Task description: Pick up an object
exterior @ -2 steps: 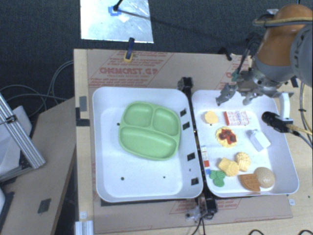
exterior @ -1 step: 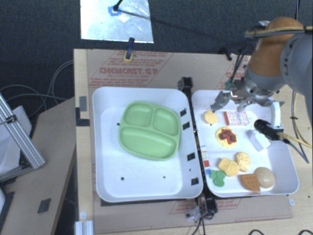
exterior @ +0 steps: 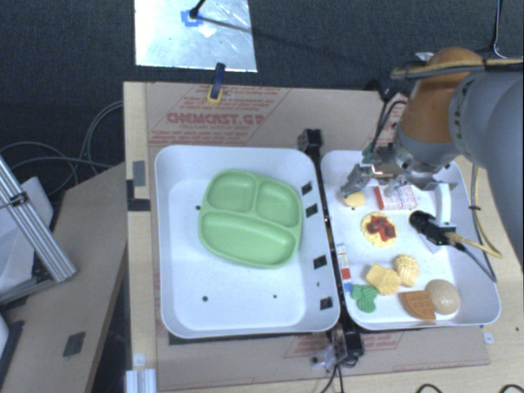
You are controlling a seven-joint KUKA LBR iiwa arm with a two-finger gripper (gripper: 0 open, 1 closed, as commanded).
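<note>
So, the gripper point(exterior: 358, 183) sits low over the far left corner of the right bin point(exterior: 468, 289), right by a small yellow toy chunk point(exterior: 354, 198) (cheese? banana? too small to call). I can't tell if it's actually touching the chunk, how far open the gripper is, or whether it has hold of anything.

Next to it, by the bin's far edge, lies a red-and-white packet point(exterior: 397, 197). A little round toy pizza point(exterior: 379, 228) sits near the bin's middle. Along the near edge there's green toy broccoli point(exterior: 363, 300) at the near left corner, with a yellow wedge point(exterior: 382, 279) and a bumpy corn-like piece point(exterior: 406, 267) just behind it. Then comes an orange waffle-ish cracker point(exterior: 417, 304) touching a pale egg-shaped thing point(exterior: 443, 295).

The left bin point(exterior: 184, 289) holds a green divided plate point(exterior: 250, 218), roughly centred and lying flat.

Both bins sit on a tan board point(exterior: 229, 117) printed CHEMCAST GP, with a yellow-and-blue clamp point(exterior: 216, 84) on its far edge. Around it is dark carpet point(exterior: 65, 56), with a shiny foil-like sheet point(exterior: 192, 23) past the far edge. Loose cables point(exterior: 98, 129) and an aluminium rail point(exterior: 33, 228) are off to the left.
</note>
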